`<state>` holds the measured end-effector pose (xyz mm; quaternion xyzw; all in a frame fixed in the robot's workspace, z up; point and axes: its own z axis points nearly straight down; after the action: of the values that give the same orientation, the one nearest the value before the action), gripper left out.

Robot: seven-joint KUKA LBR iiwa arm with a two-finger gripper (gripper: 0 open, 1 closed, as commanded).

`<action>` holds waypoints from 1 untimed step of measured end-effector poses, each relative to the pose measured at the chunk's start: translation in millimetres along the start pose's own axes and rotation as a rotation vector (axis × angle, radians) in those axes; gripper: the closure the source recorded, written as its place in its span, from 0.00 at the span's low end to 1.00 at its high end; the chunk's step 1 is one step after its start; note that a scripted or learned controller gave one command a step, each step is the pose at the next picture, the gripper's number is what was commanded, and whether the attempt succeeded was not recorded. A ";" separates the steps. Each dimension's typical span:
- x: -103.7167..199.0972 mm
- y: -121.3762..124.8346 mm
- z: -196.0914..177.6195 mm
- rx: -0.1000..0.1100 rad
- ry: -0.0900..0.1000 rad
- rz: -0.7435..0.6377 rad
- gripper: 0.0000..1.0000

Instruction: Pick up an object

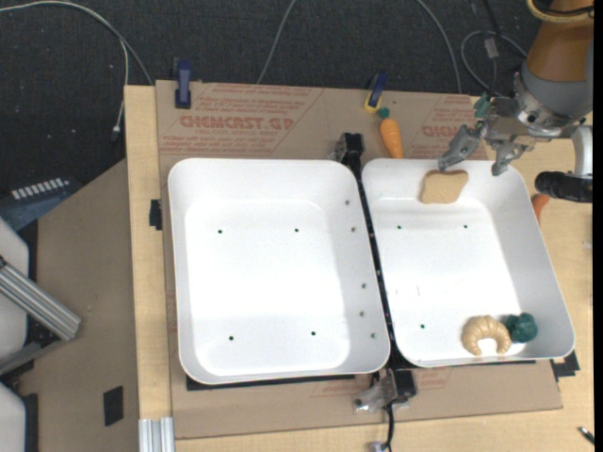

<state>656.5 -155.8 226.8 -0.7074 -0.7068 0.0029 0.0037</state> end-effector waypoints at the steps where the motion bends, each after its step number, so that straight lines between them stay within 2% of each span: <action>1: 0.4 1.8 -6.4 -0.010 -0.001 -0.001 0.00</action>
<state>658.3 -155.4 233.2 -0.7070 -0.7072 -0.0003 -0.0004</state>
